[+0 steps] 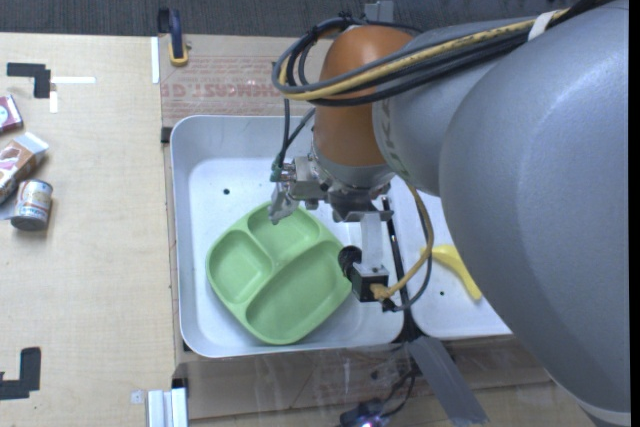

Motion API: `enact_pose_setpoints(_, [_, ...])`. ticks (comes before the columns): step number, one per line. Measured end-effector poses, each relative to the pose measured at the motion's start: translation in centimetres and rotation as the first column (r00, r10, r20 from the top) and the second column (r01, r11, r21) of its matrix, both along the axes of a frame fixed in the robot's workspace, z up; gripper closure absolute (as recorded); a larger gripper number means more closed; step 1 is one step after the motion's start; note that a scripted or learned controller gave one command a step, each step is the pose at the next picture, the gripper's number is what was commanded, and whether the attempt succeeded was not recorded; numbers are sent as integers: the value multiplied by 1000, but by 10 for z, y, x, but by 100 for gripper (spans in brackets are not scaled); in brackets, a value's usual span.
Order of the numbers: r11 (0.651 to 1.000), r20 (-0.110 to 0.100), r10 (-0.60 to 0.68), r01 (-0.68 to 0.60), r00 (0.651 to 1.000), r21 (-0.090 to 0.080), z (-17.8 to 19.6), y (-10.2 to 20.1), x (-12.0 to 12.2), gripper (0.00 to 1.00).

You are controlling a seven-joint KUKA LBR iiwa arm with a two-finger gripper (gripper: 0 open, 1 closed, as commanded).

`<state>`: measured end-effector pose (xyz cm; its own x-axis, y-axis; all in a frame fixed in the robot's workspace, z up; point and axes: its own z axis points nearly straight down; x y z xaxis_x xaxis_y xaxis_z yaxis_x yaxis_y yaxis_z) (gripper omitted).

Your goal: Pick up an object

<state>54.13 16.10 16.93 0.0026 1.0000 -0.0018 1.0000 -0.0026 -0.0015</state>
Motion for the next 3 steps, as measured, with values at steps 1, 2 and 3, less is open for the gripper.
enact_pose_setpoints(1, [1000,0,3,-3,1000,0,8,26,-7,0])
enact_pose_setpoints(2, [1000,0,-1,1,1000,1,-77,40,-64,0])
enact_pose_setpoints(3, [1000,0,0,0,1000,0,-9,12,0,0])
